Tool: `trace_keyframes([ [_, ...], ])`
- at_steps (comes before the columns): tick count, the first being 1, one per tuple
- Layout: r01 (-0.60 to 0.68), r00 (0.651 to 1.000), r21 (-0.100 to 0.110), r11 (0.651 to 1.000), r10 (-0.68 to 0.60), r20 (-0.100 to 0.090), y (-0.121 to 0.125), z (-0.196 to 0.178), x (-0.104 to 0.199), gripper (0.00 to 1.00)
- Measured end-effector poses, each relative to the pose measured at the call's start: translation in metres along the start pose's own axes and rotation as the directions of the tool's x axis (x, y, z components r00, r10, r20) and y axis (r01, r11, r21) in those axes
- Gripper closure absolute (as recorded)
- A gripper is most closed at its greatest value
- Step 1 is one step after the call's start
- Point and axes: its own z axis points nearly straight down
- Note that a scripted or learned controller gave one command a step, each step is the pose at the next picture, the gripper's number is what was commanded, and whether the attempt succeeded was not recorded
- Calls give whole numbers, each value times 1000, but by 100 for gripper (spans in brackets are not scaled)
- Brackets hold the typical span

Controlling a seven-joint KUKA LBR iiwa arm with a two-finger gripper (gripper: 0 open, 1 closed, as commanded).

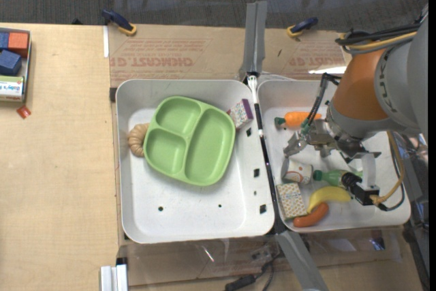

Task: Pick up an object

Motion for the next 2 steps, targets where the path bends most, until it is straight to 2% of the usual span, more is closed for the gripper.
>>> trace_keyframes([
  [2,0,1000,1,1000,0,0,-5,1,-1,0],
])
